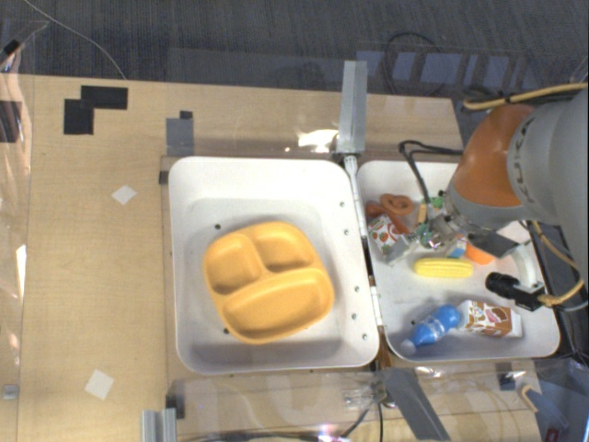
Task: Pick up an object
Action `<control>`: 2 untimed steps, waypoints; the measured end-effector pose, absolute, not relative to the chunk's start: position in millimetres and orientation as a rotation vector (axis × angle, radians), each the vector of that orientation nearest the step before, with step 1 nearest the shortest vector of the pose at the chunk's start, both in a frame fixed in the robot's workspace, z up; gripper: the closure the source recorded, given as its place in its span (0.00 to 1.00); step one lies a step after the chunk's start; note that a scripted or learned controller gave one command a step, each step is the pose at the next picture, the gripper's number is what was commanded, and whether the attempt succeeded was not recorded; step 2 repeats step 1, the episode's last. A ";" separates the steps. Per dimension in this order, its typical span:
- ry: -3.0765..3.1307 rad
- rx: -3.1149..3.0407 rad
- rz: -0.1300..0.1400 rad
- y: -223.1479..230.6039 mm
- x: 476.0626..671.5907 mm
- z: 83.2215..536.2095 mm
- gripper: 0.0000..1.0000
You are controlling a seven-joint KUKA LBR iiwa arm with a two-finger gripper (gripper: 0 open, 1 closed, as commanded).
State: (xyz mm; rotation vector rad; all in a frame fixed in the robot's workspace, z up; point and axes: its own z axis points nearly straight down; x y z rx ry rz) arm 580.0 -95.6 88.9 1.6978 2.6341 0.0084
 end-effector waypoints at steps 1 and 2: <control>2.635 1.683 0.008 -95.8 582.2 99.9 1.00; 2.635 1.683 0.008 -95.8 582.2 99.9 1.00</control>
